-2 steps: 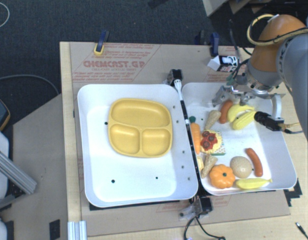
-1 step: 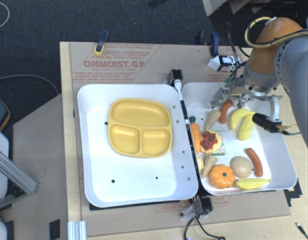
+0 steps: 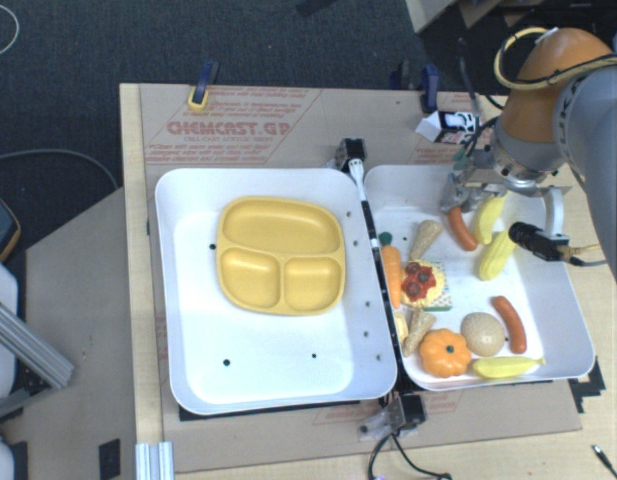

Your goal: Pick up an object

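Observation:
The right bin (image 3: 563, 303) holds several toy foods. Among them are a red sausage (image 3: 461, 228), a yellow corn cob (image 3: 496, 255), a short yellow piece (image 3: 488, 213), a beige cone (image 3: 425, 236) and a carrot (image 3: 390, 268). Nearer the front lie a strawberry tart (image 3: 423, 283), a pumpkin (image 3: 445, 353), a potato (image 3: 481, 333), a second sausage (image 3: 511, 323) and a banana (image 3: 506, 367). My gripper (image 3: 471, 194) hangs low over the bin's back part, just above the short yellow piece and the red sausage. The wrist hides what is directly under it.
The left bin (image 3: 188, 298) carries a yellow divided plate (image 3: 281, 254). A black clip (image 3: 353, 154) sits at the back where the two bins meet. The arm's orange band (image 3: 548, 78) and a black cable part (image 3: 536, 240) hang over the right bin's back right.

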Tool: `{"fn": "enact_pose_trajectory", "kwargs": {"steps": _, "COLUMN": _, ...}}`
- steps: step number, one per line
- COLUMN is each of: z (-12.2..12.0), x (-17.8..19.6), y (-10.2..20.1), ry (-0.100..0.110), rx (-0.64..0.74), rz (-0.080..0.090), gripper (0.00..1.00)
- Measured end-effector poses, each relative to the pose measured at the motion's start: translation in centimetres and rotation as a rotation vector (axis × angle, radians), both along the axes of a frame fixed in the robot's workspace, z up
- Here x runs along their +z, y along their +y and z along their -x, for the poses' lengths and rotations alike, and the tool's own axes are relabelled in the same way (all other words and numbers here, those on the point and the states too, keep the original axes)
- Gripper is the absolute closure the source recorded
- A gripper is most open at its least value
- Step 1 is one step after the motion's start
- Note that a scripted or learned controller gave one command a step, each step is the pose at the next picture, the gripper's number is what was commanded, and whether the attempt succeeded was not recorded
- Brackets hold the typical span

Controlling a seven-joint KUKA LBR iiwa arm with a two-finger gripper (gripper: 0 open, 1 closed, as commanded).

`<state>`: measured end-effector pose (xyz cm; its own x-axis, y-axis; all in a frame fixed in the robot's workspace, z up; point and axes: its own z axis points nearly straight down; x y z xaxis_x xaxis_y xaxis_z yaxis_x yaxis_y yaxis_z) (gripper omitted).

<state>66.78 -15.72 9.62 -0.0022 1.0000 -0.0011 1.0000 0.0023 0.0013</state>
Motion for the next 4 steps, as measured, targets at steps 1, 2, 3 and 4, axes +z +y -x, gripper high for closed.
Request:
{"fn": "enact_pose_trajectory", "kwargs": {"steps": 1, "z": 0.1, "x": 5.5, "y": -1.0, "ry": -0.006, "rx": -0.003, "rz": 0.002, "gripper": 1.00}}
{"fn": "enact_pose_trajectory", "kwargs": {"steps": 2, "z": -0.3, "x": 10.1, "y": -0.4, "ry": -0.007, "rx": -0.001, "rz": 0.001, "gripper": 1.00}}
{"fn": "enact_pose_trajectory", "kwargs": {"steps": 3, "z": -0.4, "x": 13.1, "y": -0.4, "ry": -0.005, "rx": -0.001, "rz": 0.001, "gripper": 1.00}}
{"fn": "enact_pose_trajectory", "kwargs": {"steps": 4, "z": 2.1, "x": 13.8, "y": 3.3, "ry": 0.004, "rx": 0.001, "rz": -0.003, "gripper": 1.00}}
